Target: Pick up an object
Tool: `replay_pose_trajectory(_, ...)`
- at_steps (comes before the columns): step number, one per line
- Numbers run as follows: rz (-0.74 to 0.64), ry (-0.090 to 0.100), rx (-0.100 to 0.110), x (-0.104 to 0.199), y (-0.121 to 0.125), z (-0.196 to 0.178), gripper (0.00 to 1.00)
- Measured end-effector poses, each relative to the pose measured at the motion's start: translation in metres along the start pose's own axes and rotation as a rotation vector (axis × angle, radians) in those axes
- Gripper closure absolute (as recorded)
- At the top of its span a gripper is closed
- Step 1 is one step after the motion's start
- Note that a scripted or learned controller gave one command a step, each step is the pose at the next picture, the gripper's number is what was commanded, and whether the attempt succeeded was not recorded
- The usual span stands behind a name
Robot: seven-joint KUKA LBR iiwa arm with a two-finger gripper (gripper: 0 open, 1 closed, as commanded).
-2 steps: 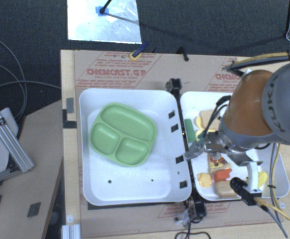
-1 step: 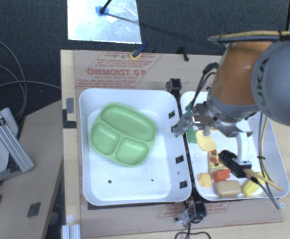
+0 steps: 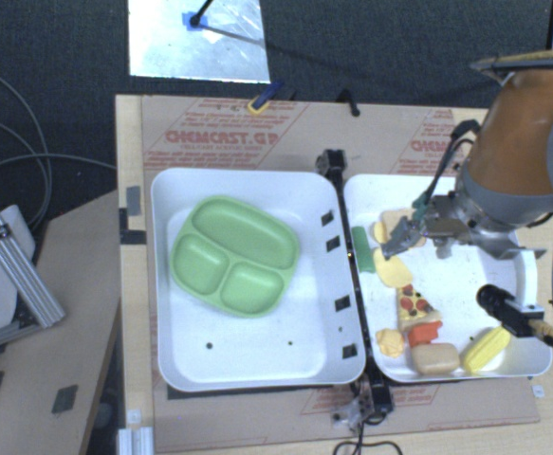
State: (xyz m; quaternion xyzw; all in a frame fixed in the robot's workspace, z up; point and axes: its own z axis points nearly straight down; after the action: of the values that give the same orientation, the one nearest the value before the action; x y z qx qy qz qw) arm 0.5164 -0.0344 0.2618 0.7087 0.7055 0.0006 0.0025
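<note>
My gripper (image 3: 401, 238) hangs over the right bin (image 3: 447, 273), among toy foods (image 3: 418, 316); whether it is open, I cannot tell. My arm (image 3: 527, 140) hides the bin's far corner. A green tray (image 3: 233, 254) fills the left bin (image 3: 248, 358).

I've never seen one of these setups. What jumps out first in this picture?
A big green divided plate lies alone in the left white bin. Over the right bin, the grey and orange arm hangs its tool above a jumble of toy foods, among them a pizza slice.
</note>
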Motion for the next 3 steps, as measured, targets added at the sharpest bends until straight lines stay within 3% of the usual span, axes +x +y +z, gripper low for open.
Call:
replay_pose_trajectory(1,-0.004,0.004,0.010,-0.006,-0.032,0.081,0.00)
replay_pose_trajectory(2,-0.014,0.004,-0.001,0.044,0.019,0.077,0.00)
replay_pose_trajectory(3,-0.012,0.003,0.000,0.041,0.017,0.067,1.00)
